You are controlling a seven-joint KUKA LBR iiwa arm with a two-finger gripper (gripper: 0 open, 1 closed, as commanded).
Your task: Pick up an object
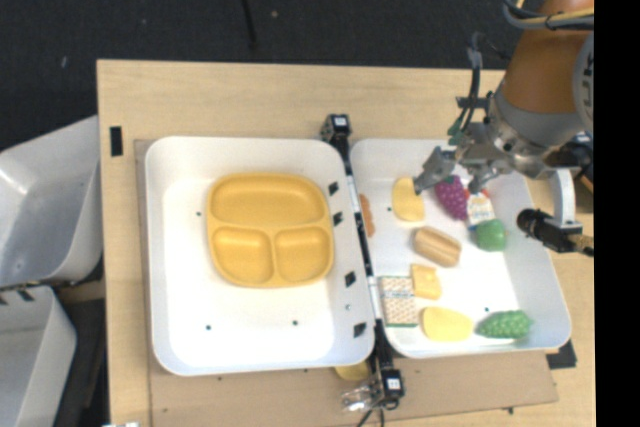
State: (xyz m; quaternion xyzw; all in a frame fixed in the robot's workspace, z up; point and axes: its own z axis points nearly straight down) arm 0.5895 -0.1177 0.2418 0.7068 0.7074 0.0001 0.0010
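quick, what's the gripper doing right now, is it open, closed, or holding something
Gripper: open, hanging over the purple grapes in the right bin, fingers on either side of them; nothing lifted yet.

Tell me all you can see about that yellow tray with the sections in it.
The yellow tray is a divided plate with rounded corners, and looks like smooth moulded plastic. It has three compartments: one wide one along the far side and two smaller ones side by side nearer the camera. All three look bare. It lies flat, right way up, roughly in the middle of the left white bin, resting on the bin's floor. Nothing else touches it; the toy foods lie in the other bin, and the gripper is over there too.
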